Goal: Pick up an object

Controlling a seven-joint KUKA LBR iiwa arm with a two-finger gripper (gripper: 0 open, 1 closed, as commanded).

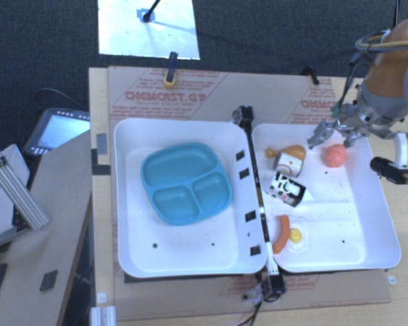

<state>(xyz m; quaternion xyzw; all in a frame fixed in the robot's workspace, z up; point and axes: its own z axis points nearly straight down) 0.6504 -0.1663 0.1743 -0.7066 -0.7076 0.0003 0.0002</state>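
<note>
- The gripper (334, 134) hangs over the far edge of the right bin (367, 250), its two fingers spread apart with nothing between them; that reads as an approach pose with no grasp made yet.
- The pink ball (335, 155) sits just below and beside the fingertips, near the far edge of the right bin, and apart from the other items. Lying by itself, it looks like the easiest thing to pick.
- The other candidates bunch toward that bin's left wall: a small toy with a brown top and white body (290, 159), and a black-and-white block (287, 189) just nearer the camera, the two close together, so fingers would have less room there.
- An orange sausage-shaped toy (281, 233) lies along the left wall near the front corner, with a fried-egg toy (296, 237) just beside it.
- The left bin (132, 250) carries a blue divided plate (186, 182) near its middle, flat and well apart from the gripper.
</note>
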